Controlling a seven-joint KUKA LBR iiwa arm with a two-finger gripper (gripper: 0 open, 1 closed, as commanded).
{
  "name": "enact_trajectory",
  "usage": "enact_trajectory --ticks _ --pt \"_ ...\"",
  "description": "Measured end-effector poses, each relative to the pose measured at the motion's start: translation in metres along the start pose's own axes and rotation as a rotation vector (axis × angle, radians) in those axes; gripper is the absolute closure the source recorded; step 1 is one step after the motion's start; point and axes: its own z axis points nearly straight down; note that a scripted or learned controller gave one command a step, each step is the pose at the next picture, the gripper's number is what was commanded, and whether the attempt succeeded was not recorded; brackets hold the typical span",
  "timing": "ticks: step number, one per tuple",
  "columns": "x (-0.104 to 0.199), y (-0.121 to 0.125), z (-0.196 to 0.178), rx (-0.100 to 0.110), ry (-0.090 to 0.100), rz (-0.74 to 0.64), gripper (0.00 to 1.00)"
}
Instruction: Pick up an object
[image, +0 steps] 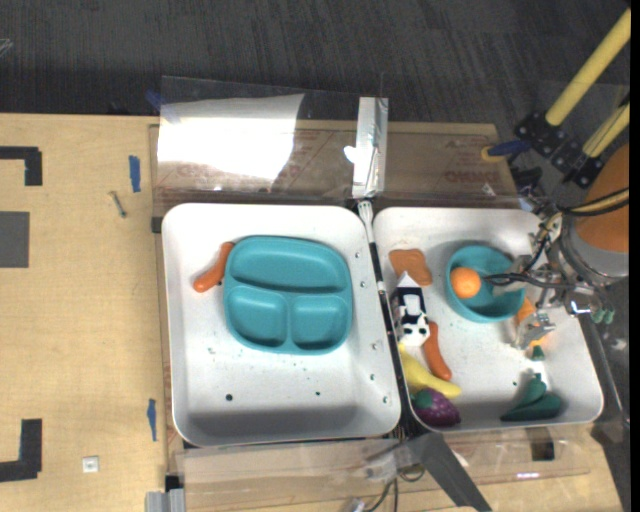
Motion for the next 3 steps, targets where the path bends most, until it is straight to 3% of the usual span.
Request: enact_trajectory --ticks 1,2,3 --pt "0.004 0.086 0.005 -0.001 -0.008 0.074 0.00" --pt "-0.012 0.103 0.005 0.008 -0.013 0.161 0.00" --pt "-0.033 0.116 0.005 0.002 -0.010 0.176 0.00"
